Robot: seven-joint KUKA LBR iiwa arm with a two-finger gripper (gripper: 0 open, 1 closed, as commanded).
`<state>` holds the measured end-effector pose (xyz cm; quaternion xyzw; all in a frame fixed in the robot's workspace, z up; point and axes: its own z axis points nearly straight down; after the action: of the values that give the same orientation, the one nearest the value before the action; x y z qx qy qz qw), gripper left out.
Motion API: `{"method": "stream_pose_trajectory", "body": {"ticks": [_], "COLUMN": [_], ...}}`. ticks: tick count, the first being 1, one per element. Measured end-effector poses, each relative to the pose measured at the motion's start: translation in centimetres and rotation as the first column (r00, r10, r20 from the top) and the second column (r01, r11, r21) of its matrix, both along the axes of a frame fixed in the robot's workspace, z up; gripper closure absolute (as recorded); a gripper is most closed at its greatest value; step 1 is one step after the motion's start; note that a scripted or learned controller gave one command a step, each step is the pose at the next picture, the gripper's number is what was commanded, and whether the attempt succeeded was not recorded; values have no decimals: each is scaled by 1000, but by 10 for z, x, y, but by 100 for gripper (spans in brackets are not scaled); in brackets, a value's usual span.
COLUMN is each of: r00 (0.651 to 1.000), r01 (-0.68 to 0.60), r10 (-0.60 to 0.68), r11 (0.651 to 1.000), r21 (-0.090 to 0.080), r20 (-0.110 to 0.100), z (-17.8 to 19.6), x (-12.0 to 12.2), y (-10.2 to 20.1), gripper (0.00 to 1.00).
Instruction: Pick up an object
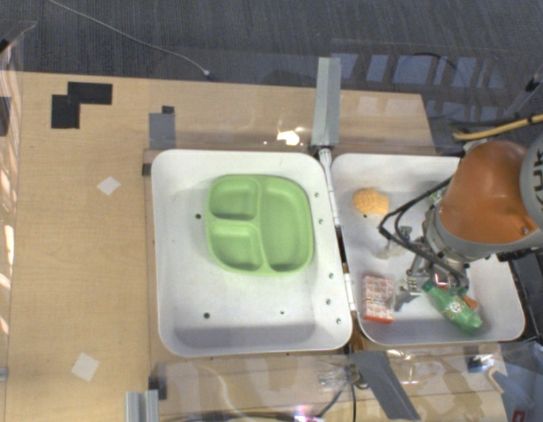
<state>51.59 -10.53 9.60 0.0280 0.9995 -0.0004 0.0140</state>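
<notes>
In the right bin (509, 323): gripper (421, 281) low, between packet and bottle; finger state cannot be told.
Green bottle (454, 308): lying just right of gripper.
Red-and-white packet (377, 297): just left of it.
Orange ball (371, 202): far end.
Left bin (179, 323): green divided tray (258, 223).

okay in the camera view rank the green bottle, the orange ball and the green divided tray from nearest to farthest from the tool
1. green bottle: right bin, just beside the tool, toward the near edge.
2. orange ball: right bin, far-left part.
3. green divided tray: left bin, across the divider.
</notes>
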Motion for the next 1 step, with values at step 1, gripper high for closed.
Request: {"method": "stream_pose_trajectory", "body": {"ticks": [1], "r00": [967], "r01": [253], "r10": [-253], "r11": [967], "r21": [3], "r20": [7], "z": [0], "x": [-19], "y": [3], "gripper": [0]}}
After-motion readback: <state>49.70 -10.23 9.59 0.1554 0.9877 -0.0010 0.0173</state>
